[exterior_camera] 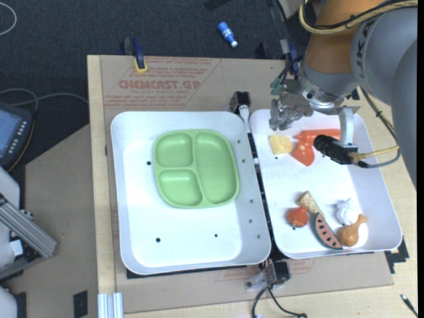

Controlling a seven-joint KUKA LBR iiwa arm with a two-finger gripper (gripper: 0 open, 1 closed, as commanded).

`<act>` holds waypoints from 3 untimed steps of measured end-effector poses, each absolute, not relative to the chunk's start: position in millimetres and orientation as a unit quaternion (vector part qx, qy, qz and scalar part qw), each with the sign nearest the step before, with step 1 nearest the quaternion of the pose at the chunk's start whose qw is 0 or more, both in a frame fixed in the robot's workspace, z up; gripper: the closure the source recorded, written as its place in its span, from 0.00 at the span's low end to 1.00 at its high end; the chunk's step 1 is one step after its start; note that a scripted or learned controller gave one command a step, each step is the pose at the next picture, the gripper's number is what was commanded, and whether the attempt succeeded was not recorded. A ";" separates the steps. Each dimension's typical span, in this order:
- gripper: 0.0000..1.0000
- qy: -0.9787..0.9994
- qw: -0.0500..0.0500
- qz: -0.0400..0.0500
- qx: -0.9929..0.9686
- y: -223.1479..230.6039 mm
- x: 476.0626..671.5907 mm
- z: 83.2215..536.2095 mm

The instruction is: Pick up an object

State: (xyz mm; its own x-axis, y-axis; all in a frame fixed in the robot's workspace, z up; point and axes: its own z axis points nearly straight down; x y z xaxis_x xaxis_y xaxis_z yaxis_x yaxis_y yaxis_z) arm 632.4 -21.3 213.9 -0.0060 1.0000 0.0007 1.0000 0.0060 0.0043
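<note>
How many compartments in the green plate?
3. The green plate sits in the left bin: a small compartment at its upper left, another at its lower left, and a long one down its right side.

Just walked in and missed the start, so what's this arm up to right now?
The grey arm reaches in over the right bin, its tool hovering at the far end just above a pale yellow piece and beside an orange piece. Nothing is visibly held. More toy food sits near the front of that bin, including a watermelon slice. The left bin holds a green divided plate.
</note>
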 end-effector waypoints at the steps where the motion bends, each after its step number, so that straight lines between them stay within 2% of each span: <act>1: 1.00 0.708 0.002 0.001 0.707 -25.2 635.3 215.9; 3: 1.00 0.708 0.001 0.001 0.707 -13.4 635.4 218.5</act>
